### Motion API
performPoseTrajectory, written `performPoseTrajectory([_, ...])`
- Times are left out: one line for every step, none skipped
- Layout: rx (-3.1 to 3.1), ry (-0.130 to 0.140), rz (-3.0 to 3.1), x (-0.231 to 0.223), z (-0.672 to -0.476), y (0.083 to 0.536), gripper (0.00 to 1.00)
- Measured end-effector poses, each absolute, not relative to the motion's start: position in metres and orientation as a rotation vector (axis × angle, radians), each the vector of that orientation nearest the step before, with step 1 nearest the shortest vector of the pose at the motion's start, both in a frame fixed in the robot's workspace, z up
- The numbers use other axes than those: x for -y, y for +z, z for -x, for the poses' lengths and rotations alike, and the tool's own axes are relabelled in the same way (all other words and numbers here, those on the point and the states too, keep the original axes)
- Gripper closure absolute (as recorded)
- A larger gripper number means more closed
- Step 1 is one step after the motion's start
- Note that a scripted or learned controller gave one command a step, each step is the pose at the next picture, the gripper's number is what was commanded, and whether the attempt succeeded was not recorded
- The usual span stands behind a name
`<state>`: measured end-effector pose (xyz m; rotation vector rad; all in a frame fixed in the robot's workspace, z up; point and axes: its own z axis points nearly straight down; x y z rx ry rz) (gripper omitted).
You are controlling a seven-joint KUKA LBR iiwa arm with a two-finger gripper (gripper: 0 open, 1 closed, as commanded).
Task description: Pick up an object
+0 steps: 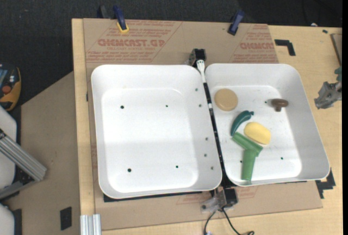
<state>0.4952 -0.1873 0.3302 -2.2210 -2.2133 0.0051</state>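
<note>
Camera view from above has only a small grey part of the tool point(327, 94) reaching in at the far right, just past the right rim of the right bin point(302, 99) and level with the bin's upper half. It sits over the brown counter point(283, 217) rather than over either bin, well apart from every object. So little of it is visible that I cannot tell whether it is released or clenched, and nothing can be made out in its grasp. All the loose objects lie in the right bin. A round tan disc point(225, 99) lies flat near the bin's left wall, toward the far side. To its right, apart from the others, is a small dark brown piece point(279, 103), too small to make out. Below the disc, a short dark green curved piece point(241, 120) lies tilted, its lower end close to a yellow lump point(257, 133) with a rounded, slightly blocky shape. The yellow lump rests against the top of a lighter green handle-shaped piece point(248, 159), which runs toward the near rim. The left bin point(147, 119) sits beside the right one, their inner rims touching along a dark seam. Both stand on a brown sheet with red lettering point(130, 42), held at the far edge by two blue clamps point(119, 17).
</note>
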Motion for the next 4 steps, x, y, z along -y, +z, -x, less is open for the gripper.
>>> performPoseTrajectory([2.215, 0.003, 2.222, 0.226, -0.478, 0.279, 1.0])
performPoseTrajectory([2.233, -0.005, 2.216, 0.139, -0.48, 0.317, 1.0])
performPoseTrajectory([2.232, -0.004, 2.213, 0.059, -0.513, 0.312, 1.0])
performPoseTrajectory([2.214, 0.007, 2.221, 0.084, -0.477, 0.267, 1.0])
